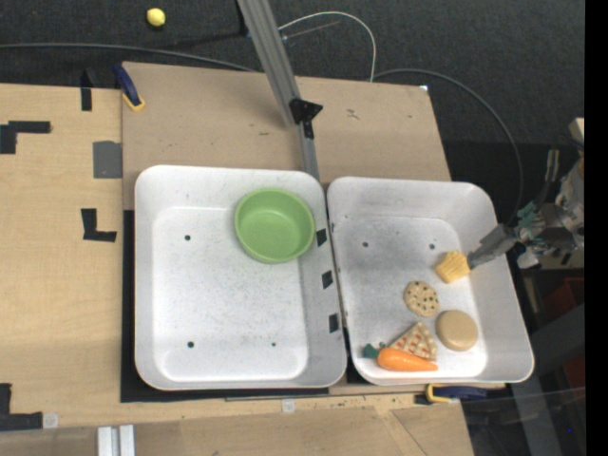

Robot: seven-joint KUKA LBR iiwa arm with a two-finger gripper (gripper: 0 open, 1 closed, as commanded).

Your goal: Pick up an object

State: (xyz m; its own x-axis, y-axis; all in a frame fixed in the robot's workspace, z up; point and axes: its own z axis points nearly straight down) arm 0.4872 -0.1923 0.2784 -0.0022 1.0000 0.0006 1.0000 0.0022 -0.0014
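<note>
Two white bins fill mid-frame: the left bin (161, 350) holds a green bowl (275, 224); the right bin (399, 198) holds a yellow block (453, 267), a round cookie (421, 297), a tan disc (457, 331), a wedge (414, 340) and a carrot (407, 359). At right edge the gripper (489, 245) touches the yellow block; jaw opening I cannot tell.

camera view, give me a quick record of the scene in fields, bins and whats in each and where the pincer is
left bin: holds a green bowl near its upper right corner
right bin: holds a yellow block, round cracker, tan disc, pizza slice, carrot
clustering: all five items sit in the right bin's lower right part
pincer: at the right bin's right rim, tip next to the yellow block
grasp: cannot tell
outside bins: small yellow ball on the dark floor, top left
</note>
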